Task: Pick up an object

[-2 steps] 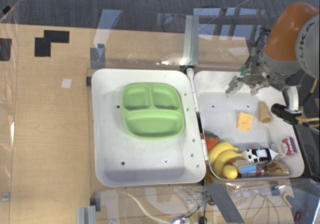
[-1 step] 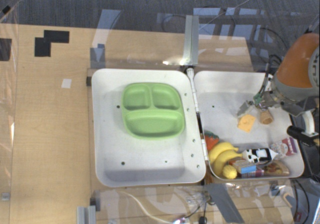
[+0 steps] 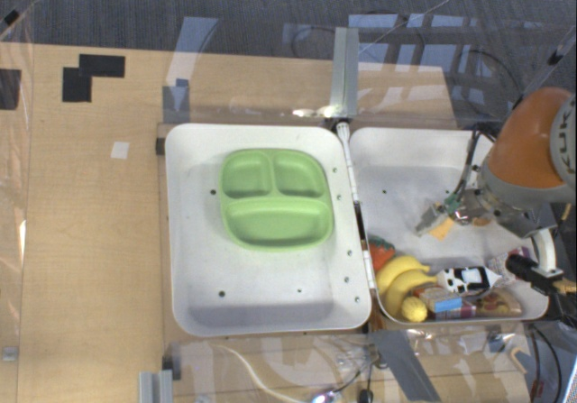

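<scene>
One gripper (image 3: 439,215) over the right bin (image 3: 397,167), a small yellow-orange piece (image 3: 442,228) touching its tip — whether clamped or merely beside, cannot tell. Nearer the front wall: bananas (image 3: 403,282), a black-and-white toy (image 3: 467,279). Left bin (image 3: 194,212) — green divided plate (image 3: 275,198).

A green divided plate (image 3: 275,197) lay in the middle of the left bin (image 3: 194,284). The right bin (image 3: 406,153) stood just beside it, rims touching. Both sat on a wooden bench (image 3: 81,212) that bore black marks (image 3: 90,75) near its far left. Clear panels (image 3: 406,59) rose behind the bins.
</scene>
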Robot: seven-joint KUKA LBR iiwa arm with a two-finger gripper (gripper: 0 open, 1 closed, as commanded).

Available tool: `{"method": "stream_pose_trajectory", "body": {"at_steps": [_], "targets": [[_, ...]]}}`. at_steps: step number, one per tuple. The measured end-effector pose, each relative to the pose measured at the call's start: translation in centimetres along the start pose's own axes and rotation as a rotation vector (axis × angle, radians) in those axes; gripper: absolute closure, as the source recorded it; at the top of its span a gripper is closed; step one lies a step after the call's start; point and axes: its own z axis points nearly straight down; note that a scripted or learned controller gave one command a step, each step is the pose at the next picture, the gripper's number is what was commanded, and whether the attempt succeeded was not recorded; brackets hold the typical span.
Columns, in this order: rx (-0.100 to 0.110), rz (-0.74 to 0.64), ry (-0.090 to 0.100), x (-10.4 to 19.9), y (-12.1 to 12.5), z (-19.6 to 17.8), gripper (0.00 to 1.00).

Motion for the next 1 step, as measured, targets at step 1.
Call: {"method": "stream_pose_trajectory", "body": {"at_steps": [1], "targets": [[-0.007, -0.001, 0.001, 0.21, 0.37, -1.21, 1.00]]}}
